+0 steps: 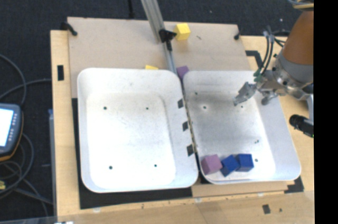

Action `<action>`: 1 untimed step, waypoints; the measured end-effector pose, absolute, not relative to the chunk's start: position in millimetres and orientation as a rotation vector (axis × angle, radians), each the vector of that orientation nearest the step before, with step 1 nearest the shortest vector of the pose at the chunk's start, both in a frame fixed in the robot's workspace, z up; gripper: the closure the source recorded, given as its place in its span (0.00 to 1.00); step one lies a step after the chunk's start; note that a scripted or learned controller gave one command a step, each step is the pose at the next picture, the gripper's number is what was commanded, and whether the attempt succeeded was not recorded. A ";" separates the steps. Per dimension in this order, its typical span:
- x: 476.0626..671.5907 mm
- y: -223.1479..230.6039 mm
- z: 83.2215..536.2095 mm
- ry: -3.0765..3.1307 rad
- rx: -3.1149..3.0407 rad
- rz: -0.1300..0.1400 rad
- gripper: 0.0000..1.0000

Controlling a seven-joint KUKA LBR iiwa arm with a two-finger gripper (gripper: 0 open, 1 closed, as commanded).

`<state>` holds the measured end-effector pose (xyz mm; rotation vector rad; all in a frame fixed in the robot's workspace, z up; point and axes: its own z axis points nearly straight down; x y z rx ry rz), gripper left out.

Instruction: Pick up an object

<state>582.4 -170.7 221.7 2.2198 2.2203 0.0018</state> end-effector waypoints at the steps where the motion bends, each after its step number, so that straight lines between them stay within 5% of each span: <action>1: 488.3 -167.9 106.4 2.224 2.230 -0.008 0.00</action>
